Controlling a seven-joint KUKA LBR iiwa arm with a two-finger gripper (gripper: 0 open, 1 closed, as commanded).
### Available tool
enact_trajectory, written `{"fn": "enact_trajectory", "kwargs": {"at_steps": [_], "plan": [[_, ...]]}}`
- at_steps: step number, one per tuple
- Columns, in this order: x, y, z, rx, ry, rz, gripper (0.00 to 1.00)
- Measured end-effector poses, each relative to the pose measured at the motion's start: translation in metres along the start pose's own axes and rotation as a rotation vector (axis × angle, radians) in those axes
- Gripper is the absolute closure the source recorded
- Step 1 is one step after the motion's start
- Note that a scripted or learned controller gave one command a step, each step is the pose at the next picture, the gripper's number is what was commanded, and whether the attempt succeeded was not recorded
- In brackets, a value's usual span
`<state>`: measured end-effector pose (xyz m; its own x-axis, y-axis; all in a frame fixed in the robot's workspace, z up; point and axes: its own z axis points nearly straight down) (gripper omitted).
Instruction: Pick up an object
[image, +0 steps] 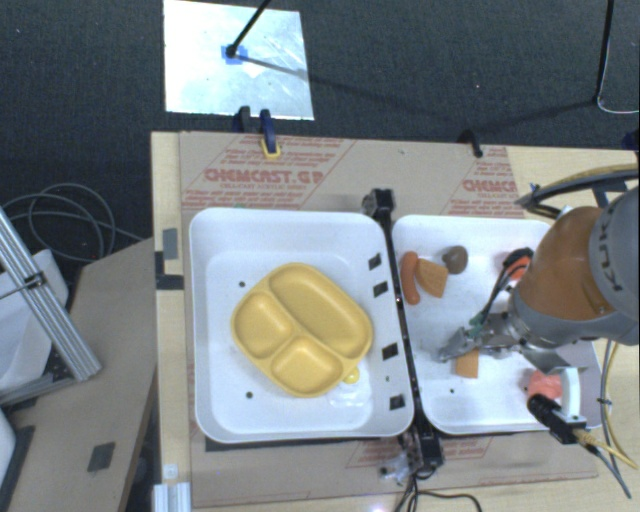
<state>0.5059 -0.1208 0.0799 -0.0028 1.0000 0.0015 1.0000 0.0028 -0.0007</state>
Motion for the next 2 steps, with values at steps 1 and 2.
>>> {"fn": "enact_trajectory", "kwargs": {"at_steps": [1, 2], "plan": [[-0.003, 0.002, -0.016, -0.005, -0.003, 0.002, 1.0], [0.084, 0.013, -0.11, -0.011, 0.001, -0.011, 1.0]]}}
